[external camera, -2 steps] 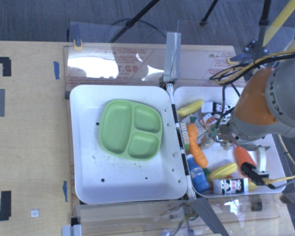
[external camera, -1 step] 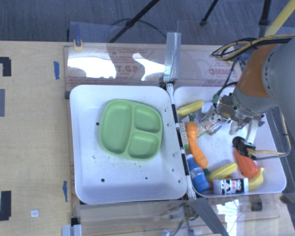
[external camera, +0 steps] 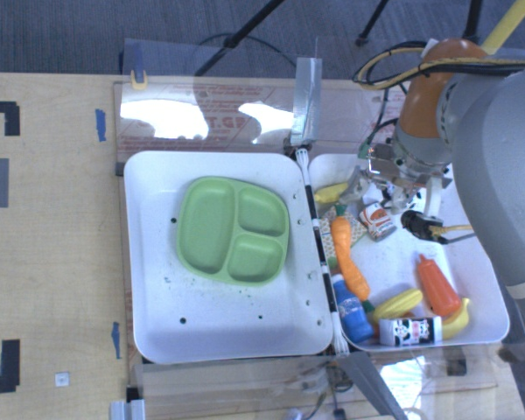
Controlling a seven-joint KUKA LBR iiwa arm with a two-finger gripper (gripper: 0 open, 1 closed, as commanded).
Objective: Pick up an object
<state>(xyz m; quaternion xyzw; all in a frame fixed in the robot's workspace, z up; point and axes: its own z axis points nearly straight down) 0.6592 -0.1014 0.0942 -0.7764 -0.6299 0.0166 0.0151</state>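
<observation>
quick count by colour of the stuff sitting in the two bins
green: 1, the divided plate in the left bin
orange: 2, the carrot and the bottle
yellow: 3, bananas
blue: 1, the bottle
white: 2, the carton and the small packet
total: 9 that I can make out; the hand may hide more

Matt green plastic tray (external camera: pixel 232 230) in a glossy white plastic bin (external camera: pixel 149 261).
</observation>
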